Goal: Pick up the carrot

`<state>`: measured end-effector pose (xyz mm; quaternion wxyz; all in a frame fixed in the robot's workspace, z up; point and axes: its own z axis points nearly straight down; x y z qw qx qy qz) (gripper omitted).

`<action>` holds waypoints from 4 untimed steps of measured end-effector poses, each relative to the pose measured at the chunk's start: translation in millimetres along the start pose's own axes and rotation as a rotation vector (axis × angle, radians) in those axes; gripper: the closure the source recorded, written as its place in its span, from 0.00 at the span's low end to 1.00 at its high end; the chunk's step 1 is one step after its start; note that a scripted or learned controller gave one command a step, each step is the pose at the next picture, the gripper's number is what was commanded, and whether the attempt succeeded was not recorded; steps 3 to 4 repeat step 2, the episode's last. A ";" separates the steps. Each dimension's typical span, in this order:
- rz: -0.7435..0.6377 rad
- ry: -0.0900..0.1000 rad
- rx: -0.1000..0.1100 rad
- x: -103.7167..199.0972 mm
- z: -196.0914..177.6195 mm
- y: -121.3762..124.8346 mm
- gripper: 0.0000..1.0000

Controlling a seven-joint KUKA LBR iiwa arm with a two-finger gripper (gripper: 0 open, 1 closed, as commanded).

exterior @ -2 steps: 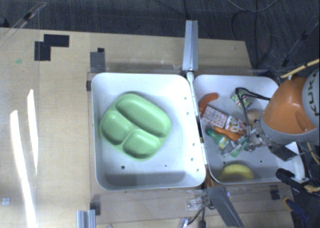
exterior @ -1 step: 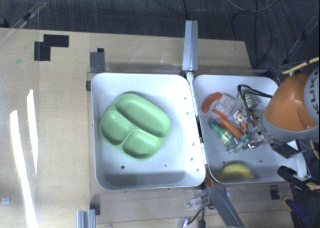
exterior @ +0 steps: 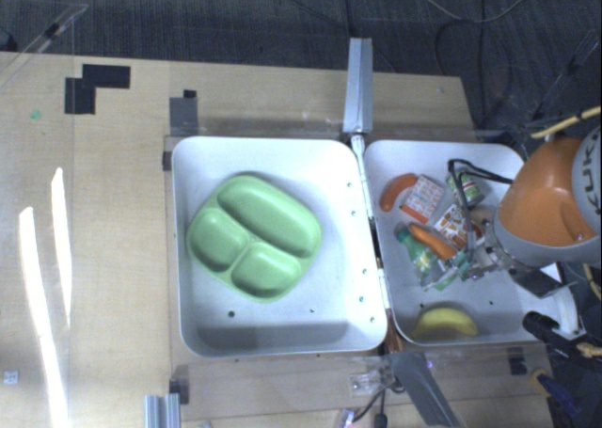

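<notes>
The carrot point(exterior: 434, 242) is a small orange piece with a green top, lying at a slant in the middle of the right bin point(exterior: 489, 309). My gripper point(exterior: 470, 255) reaches in from the right under the arm's orange band point(exterior: 550, 200) and sits low, just right of the carrot's thick end. It is close to or touching the carrot. The wrist and clutter hide its tips, and nothing is seen lifted.
An orange-red sausage point(exterior: 396, 190), two printed snack packets point(exterior: 425, 197), a small green-labelled item point(exterior: 467, 191) and a yellow banana point(exterior: 446, 323) share the right bin. The left bin point(exterior: 198, 323) holds a green divided plate point(exterior: 255, 236). A metal divider point(exterior: 360, 87) separates the bins.
</notes>
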<state>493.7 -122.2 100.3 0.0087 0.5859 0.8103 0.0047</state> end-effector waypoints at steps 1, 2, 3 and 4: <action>-0.008 0.005 0.010 -40.2 13.5 45.1 0.00; -0.014 0.002 0.004 -39.5 1.9 48.2 1.00; -0.014 0.002 0.004 -39.5 1.9 48.2 1.00; -0.014 0.002 0.004 -39.5 1.9 48.2 1.00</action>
